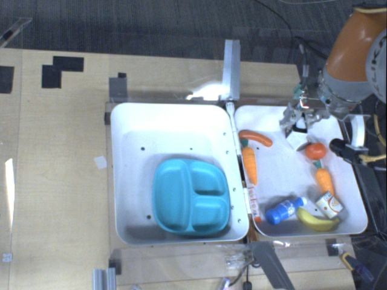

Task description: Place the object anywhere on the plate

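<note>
Banana (318, 221) sits nearest the camera, at the front edge of the right bin (275, 162), so using the blue divided plate (192, 195) as the landmark: everything graspable is to the plate's right, across the divider between the bins. Plate lies flat in the left bin (130, 162), toward its front, three compartments, nothing on it. Right bin contents: banana; a blue bottle (283, 211) on its side just left of the banana, closest item to the plate; a small white carton (330, 205) touching the banana's far end; a short carrot (324, 179) behind that; a red tomato-like piece (314, 151) further back; a long carrot (249, 165) lying along the divider wall, just beside the plate's bin; a hot-dog sausage (256, 138) at that carrot's far end. Gripper (300, 118) hangs over the back of the right bin, well right of the plate and beyond it, just behind the tomato. Fingers look parted, nothing between them. My read: grasp step, pick not yet made, task at its start. Which object is the target isn't certain; tomato is nearest the fingers, so likely that. Next move calls for a descent onto one item with fingers straddling it, closing, lifting clear of the divider wall, then traversing left to above the plate and releasing. Round tomato could roll or squirt out on closing.
</note>
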`<state>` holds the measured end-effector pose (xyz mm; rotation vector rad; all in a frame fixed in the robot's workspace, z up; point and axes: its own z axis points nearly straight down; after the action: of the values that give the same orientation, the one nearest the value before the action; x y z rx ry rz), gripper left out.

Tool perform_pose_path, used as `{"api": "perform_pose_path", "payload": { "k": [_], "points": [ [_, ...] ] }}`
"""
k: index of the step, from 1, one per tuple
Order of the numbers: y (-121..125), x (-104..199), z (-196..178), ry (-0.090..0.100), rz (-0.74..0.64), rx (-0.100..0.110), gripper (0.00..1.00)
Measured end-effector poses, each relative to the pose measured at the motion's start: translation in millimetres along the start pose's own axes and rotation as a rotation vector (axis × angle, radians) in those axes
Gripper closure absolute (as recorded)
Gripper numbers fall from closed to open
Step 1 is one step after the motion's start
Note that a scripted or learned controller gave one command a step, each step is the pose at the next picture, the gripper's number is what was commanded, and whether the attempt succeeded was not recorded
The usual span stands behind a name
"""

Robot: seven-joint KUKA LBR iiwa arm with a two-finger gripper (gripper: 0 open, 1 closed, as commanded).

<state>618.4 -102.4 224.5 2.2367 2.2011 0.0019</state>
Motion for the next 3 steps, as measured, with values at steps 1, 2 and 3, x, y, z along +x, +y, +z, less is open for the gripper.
{"api": "perform_pose_path", "payload": {
  "k": [1, 2, 3],
  "points": [
    [29.2, 36.0, -27.6, 0.001, 0.101, -0.002, 1.00],
    [0.4, 100.3, -8.6, 0.002, 0.004, 0.001, 1.00],
    [-13.7, 153.4, 35.4, 0.002, -0.095, 0.000, 1.00]
  ]
}}
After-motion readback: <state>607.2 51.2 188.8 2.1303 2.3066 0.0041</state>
